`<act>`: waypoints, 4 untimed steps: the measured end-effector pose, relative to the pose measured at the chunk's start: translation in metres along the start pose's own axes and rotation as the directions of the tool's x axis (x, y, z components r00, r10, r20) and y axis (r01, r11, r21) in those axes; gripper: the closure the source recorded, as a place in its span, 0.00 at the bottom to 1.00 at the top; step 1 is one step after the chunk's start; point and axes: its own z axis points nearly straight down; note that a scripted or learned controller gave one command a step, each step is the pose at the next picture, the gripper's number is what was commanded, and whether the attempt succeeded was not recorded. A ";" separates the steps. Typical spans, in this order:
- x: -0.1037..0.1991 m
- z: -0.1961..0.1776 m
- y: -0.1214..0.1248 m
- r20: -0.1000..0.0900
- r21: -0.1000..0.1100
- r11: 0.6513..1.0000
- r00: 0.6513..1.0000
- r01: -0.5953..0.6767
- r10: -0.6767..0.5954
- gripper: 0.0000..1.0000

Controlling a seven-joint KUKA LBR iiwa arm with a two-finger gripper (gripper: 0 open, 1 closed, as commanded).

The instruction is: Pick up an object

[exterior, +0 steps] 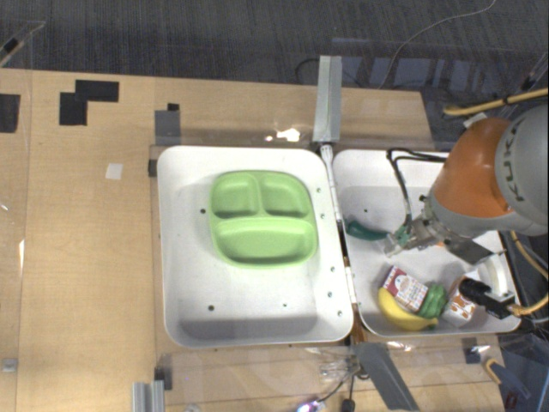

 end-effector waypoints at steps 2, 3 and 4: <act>0.011 0.010 -0.040 0.006 -0.001 1.000 1.000 -0.021 0.021 0.00; -0.027 0.013 0.026 0.000 0.006 0.927 0.927 0.375 -0.375 0.00; -0.002 0.010 -0.044 0.008 0.000 0.968 0.968 0.251 -0.251 0.00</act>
